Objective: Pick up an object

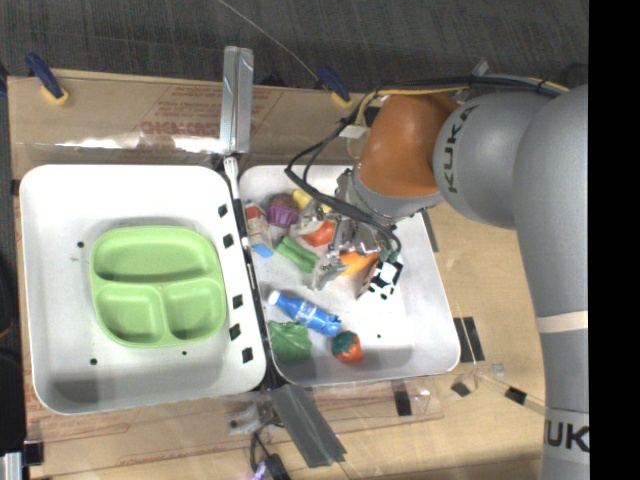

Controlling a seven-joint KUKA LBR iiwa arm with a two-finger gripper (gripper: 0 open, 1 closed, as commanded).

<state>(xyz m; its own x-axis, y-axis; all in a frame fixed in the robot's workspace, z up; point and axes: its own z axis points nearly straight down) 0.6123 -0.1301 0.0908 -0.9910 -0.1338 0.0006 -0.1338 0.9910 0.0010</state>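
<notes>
A: Where's the gripper [333,263] sitting rn?

B: Hanging low in the right shallow white plastic bin [432,313], roughly bin centre, just over a small bright orange toy piece [358,263]. Can't tell if the fingers are apart or together, too blurry, w/ cables in front. Nothing visibly clamped.

A: What's lying around it?

B: At 3 o'clock of the gripper, touching the orange piece, a black-and-white checker-pattern cube [380,278] is sitting. At 9 o'clock, a long green rounded piece [294,253] is lying on a slant. At 12, a red-orange rounded toy [319,233], and at 11 a purple rounded toy [281,211] near the bin's top-left corner.

A: And lower down?

B: At 6-7 o'clock a blue plastic bottle w/ a white cap [305,313] is lying on its side. Below it, a dark green crumpled lump [291,340] and, beside that, a small red ball w/ a green patch [346,346].

A: Left side?

B: The left shallow white plastic bin [50,268] is holding a lime-green three-compartment tray [157,285], well apart from the gripper. The grey arm w/ an orange band [405,153] is reaching in from 3 o'clock.
</notes>
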